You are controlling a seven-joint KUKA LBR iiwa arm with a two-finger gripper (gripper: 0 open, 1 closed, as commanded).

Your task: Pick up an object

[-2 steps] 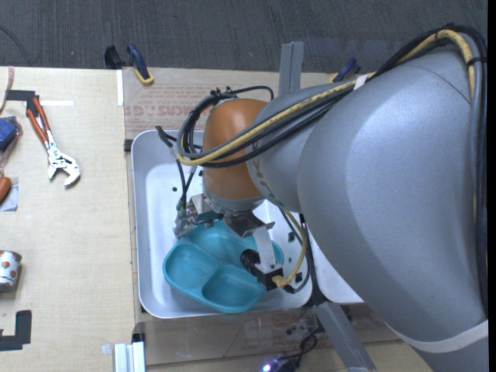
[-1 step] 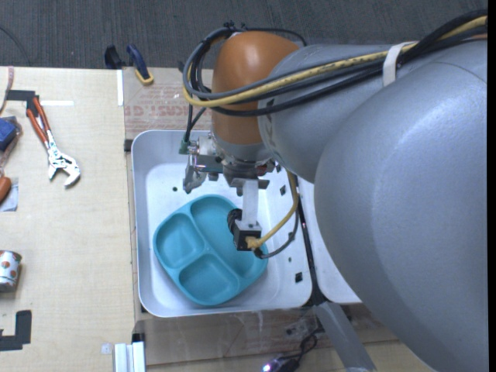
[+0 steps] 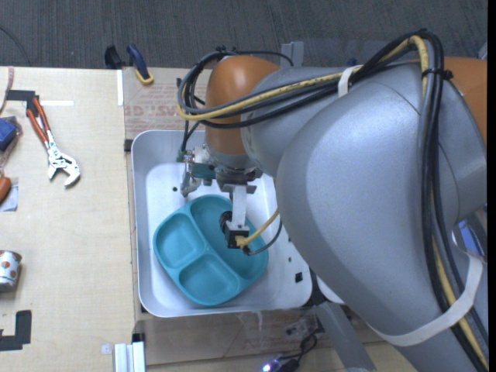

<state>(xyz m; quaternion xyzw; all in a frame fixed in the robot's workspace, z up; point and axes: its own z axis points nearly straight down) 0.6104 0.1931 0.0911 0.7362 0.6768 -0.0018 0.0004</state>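
A teal plastic plate with three compartments [image 3: 194, 258] is seen lying flat in a shallow white bin [image 3: 140, 208]. Its left rim is set close to the bin's left wall and its near rim close to the near wall. A strip of bare floor is left open along the far wall. The gripper [image 3: 217, 180] is lowered over the plate's far edge, and the bin's right side is hidden by the grey arm [image 3: 364, 200]. Whether the gripper is spread or pressed together cannot be told. On the wooden bench [image 3: 77, 246], orange-handled metal pliers [image 3: 50, 146] are laid well apart from the bin.
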